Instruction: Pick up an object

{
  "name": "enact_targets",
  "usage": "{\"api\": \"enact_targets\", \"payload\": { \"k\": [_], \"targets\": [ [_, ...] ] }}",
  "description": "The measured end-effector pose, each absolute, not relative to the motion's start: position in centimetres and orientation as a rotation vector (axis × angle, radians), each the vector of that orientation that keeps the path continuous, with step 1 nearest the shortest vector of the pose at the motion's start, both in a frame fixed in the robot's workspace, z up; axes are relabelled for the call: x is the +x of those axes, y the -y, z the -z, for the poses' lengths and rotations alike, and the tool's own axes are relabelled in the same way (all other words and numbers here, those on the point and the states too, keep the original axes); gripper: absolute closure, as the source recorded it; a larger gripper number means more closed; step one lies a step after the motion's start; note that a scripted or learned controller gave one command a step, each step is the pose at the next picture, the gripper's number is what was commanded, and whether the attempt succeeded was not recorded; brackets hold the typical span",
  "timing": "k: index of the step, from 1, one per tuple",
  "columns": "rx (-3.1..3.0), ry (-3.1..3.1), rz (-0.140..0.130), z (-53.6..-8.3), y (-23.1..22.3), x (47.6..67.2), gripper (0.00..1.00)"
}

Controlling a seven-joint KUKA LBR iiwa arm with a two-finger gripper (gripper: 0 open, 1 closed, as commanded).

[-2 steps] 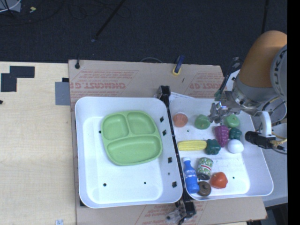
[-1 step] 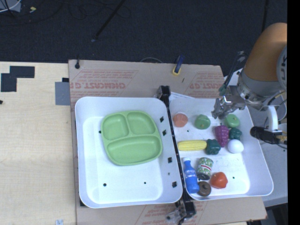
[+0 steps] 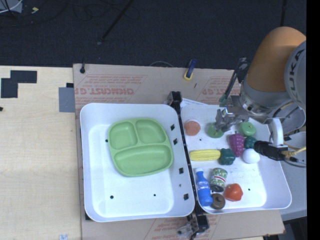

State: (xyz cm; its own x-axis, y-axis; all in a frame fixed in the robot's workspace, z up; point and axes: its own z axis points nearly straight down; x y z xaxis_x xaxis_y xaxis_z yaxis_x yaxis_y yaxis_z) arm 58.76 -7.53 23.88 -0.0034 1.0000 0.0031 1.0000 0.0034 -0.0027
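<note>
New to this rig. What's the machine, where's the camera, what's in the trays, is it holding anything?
One fixed camera looks down at a slant on two white bins. The grey arm with an orange band enters from the right; its gripper hangs over the right bin. The left bin holds a green divided plate. The right bin holds toy food: corn, purple grapes, a white egg, a red pepper, a blue bottle. I can't tell whether the fingers grip anything.
</note>
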Motion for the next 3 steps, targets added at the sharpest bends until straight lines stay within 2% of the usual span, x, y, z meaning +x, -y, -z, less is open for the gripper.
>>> {"api": "enact_targets", "payload": {
  "k": [2, 3],
  "targets": [
    [-2.215, 2.220, -0.004, -21.9, -1.2, 55.4, 1.00],
    [-2.214, 2.222, -0.002, -23.3, -6.2, 53.2, 1.00]
  ]
}}
